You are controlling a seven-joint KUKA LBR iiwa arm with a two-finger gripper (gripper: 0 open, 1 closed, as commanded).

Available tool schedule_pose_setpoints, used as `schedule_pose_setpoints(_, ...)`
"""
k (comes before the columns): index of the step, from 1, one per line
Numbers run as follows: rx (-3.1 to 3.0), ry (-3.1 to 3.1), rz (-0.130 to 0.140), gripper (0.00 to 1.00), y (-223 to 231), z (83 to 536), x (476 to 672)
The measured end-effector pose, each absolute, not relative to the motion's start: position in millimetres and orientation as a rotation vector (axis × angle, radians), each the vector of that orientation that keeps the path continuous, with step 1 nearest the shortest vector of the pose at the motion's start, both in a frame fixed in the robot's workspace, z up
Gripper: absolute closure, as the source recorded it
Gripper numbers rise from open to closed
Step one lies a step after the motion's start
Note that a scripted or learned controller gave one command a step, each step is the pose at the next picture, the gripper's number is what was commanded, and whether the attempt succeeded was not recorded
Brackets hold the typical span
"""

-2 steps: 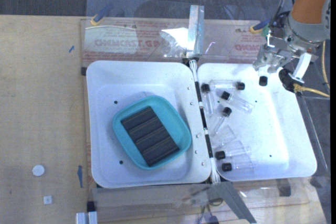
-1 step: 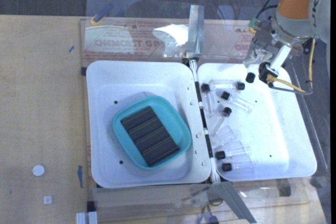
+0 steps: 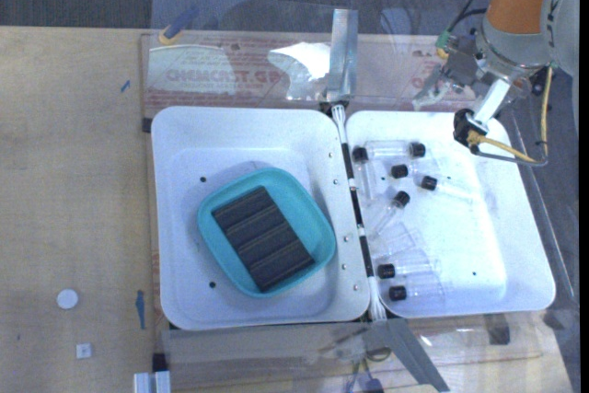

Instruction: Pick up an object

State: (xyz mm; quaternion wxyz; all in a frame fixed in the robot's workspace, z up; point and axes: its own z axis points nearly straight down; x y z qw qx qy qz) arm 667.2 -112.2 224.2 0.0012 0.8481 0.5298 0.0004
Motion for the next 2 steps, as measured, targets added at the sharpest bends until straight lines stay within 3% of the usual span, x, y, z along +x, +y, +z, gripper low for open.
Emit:
schedule_pose_setpoints(1,2.645,1.673,0.024,0.0,-105,107,619.2)
schedule_pose_setpoints(2,2.528,1.863,0.001,0.0,-141,210,614.9)
